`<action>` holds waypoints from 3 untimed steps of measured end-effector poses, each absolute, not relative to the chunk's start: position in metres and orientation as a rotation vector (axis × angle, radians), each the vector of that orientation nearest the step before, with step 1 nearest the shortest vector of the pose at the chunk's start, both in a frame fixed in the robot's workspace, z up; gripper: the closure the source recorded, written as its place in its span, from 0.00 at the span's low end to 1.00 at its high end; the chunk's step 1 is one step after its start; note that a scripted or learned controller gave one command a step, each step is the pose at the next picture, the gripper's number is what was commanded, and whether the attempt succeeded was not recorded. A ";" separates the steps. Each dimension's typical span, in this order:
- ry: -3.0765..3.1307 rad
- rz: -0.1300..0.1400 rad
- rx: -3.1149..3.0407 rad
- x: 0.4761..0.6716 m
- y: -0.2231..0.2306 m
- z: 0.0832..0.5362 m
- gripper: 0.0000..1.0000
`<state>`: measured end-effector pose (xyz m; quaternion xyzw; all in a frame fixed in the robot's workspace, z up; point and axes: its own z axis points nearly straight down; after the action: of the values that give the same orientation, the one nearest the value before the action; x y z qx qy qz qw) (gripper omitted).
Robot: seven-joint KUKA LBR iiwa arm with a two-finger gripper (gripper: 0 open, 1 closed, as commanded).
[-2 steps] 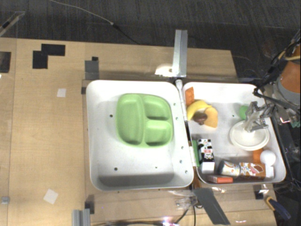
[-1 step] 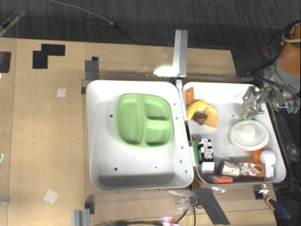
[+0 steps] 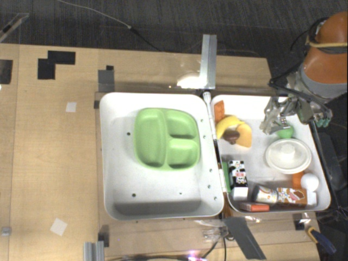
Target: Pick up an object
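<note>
Pincer hangs over the right bin's far end, fingers parted, gripping nothing | banana lies near its left; white bowl just below | green divided plate fills left bin on counter

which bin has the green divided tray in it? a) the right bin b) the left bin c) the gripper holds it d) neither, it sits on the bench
b: the green divided tray lies flat in the left bin, while the gripper hangs over the right bin.
</note>
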<state>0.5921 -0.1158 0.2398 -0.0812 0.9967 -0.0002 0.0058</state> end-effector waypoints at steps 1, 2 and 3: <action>3.104 0.000 -0.459 0.545 -0.140 0.163 1.00; 3.104 -0.002 -0.395 0.565 -0.109 0.211 1.00; 3.070 -0.003 -0.624 0.617 -0.159 0.173 1.00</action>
<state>0.6171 -0.1589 0.1733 -0.1991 0.9800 -0.0010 0.0043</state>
